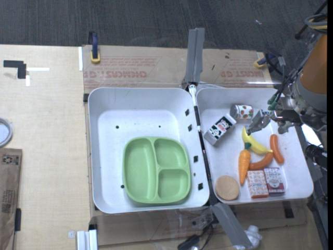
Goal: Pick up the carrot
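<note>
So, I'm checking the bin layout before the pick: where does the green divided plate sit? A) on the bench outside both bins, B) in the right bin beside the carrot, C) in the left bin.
C: the green divided plate lies in the left bin, while the carrot lies in the right bin.

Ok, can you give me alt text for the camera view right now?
The gripper hovers open over the right bin, above a banana; the carrot lies untouched below it among toy foods. The left bin holds a green divided plate.
</note>
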`<control>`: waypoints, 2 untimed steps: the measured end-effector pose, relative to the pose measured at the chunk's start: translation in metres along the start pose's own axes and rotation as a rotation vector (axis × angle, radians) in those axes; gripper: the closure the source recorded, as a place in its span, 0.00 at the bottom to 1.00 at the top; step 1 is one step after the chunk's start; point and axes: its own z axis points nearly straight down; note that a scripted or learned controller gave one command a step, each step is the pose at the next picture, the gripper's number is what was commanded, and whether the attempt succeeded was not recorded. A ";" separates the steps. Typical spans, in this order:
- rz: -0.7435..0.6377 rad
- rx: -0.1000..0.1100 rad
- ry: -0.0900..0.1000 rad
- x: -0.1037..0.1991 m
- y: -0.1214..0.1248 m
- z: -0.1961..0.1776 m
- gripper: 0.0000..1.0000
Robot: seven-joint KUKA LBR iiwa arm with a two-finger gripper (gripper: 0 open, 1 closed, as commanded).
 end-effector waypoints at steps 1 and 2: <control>-0.037 0.001 0.002 -0.060 -0.018 0.164 0.00; -0.289 -0.001 0.002 -0.028 -0.031 0.184 0.00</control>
